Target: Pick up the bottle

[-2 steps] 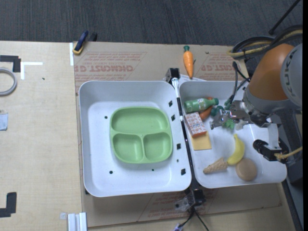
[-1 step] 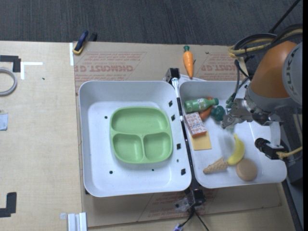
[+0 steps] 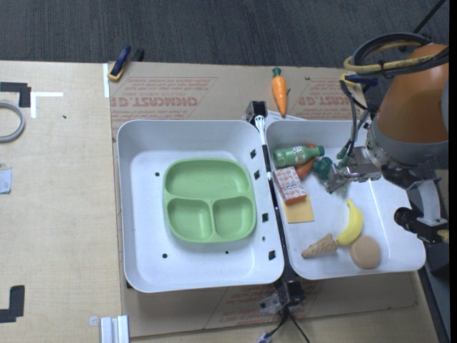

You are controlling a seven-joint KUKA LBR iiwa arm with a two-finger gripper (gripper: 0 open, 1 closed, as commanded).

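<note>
arm (image 3: 410,113) low over right bin (image 3: 400,263) — near bottle (image 3: 296,153)

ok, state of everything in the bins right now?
bottle: lying on its side, right bin's far-left corner, not gripped
gripper: low over the right bin, beside the bottle's cap end
plate: upright in left bin, compartments bare
banana: lying flat, unpeeled
cone: on its side
carrot: lying outside the bins

Green bottle (image 3: 298,153) flat in right bin (image 3: 407,263)
</note>
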